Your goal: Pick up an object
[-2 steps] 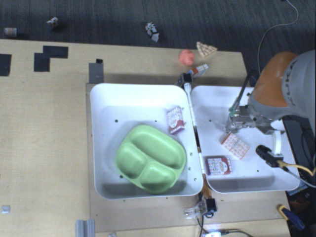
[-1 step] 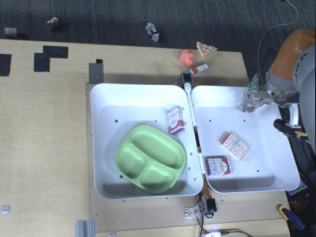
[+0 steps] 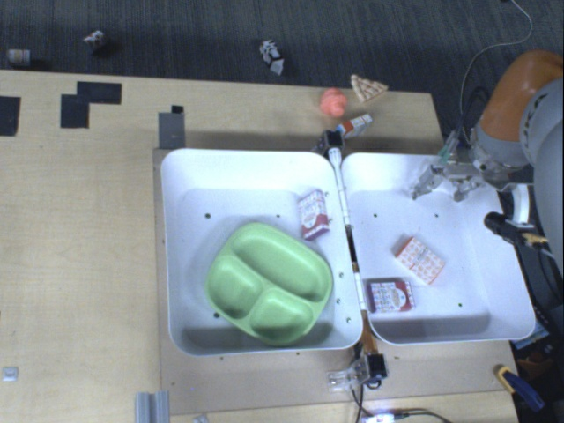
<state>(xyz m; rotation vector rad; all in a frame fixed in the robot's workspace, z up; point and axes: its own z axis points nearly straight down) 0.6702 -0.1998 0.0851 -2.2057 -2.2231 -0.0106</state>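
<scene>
I have the gripper [image 3: 445, 181] over the far right corner of the right bin [image 3: 493, 324], and its fingers look spread wide with nothing between them. The arm [image 3: 520, 113] comes in over that bin's right edge.

My candidates in this bin are the pale card [image 3: 420, 260] near the middle and the dark pack [image 3: 389, 295] just beside it, toward the near left corner. Both lie flat on the floor, well apart from the gripper.

In the left bin [image 3: 176, 236] sits the green tray [image 3: 269, 280], tilted against the near side, and a small packet [image 3: 313, 214] close to the right edge, by the divider.

What worries me:
- Both right-bin items lie flat and look thin, so I judge the fingers could scrape the floor and close on air.
- The card and pack lie close together; a descent between them could nudge one away or pinch both badly.
- The pack is near the bin's left wall, which could block one finger.
- The tray looks too broad for this opening, so I would avoid it.
- The packet by the divider risks a finger striking the rim.
</scene>
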